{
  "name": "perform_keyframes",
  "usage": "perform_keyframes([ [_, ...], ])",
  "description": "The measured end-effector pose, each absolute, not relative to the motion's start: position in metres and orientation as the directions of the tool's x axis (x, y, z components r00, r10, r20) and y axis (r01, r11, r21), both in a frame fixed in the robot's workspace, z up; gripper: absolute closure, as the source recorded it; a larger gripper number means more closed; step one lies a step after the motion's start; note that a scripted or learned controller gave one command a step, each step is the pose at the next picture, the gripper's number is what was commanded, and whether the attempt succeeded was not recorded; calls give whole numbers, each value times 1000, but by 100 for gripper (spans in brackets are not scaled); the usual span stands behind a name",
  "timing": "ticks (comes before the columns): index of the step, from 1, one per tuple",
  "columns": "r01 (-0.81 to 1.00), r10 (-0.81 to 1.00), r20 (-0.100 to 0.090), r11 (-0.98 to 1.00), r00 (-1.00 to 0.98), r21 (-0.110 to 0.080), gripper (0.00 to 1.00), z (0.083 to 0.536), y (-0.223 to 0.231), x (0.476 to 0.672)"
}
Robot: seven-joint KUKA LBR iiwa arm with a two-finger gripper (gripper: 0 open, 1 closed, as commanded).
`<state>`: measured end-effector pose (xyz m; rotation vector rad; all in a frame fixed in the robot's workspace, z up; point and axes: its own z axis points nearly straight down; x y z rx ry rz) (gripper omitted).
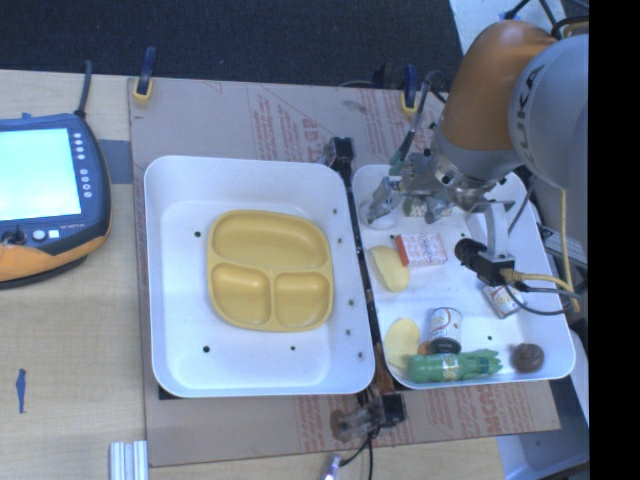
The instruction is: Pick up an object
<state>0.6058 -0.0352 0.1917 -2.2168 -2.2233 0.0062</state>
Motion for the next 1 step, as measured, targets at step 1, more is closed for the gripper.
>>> perform_keyframes([
  [1,1000,1000,-1,2,-2,-2,0,192,-86,627],
])
